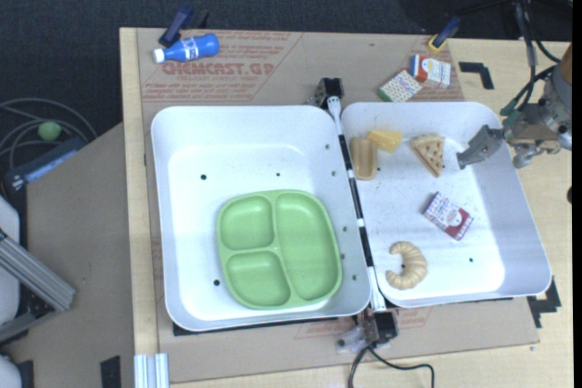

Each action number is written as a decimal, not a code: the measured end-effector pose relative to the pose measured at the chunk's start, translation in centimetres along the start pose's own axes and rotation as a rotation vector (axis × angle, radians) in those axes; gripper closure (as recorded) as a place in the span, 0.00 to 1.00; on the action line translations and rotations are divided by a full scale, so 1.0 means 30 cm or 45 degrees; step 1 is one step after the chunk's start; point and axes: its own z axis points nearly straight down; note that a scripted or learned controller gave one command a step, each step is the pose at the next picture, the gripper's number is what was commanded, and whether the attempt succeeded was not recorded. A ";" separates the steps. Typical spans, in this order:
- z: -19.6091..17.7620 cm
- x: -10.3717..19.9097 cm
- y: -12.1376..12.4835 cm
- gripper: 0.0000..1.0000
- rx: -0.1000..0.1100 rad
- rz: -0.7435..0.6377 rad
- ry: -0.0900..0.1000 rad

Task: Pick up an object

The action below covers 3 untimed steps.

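Dark carpet surrounds the cardboard-topped bench (273, 59). At three o'clock the gripper (496, 145) hangs with fingers spread, holding nothing, over the right bin (518, 223). Within it, a croissant (407, 264) lies at five o'clock, long axis toward one.

Cut off at the right edge: most of the arm (566, 95), leaving just a wrist part in view. Blurred at the tool (496, 145), so finger spacing not readable. Too small to read: print on the red-and-white packet (447, 216) in the right bin (509, 259), and on the 2 small cards (416, 79) on the surface (273, 68) beyond it. Cropped at the left edge: coiled cables (27, 141) and a grey bar (36, 273). Partly hidden under the bins' near rim: a connector (377, 327).
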 end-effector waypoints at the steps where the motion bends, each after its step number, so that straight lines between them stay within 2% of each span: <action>1: 0.466 -0.071 0.062 0.00 0.005 0.001 0.001; 2: 0.578 -0.063 0.393 0.00 0.000 -0.001 0.001; 3: 0.541 -0.064 0.397 1.00 -0.005 -0.003 -0.003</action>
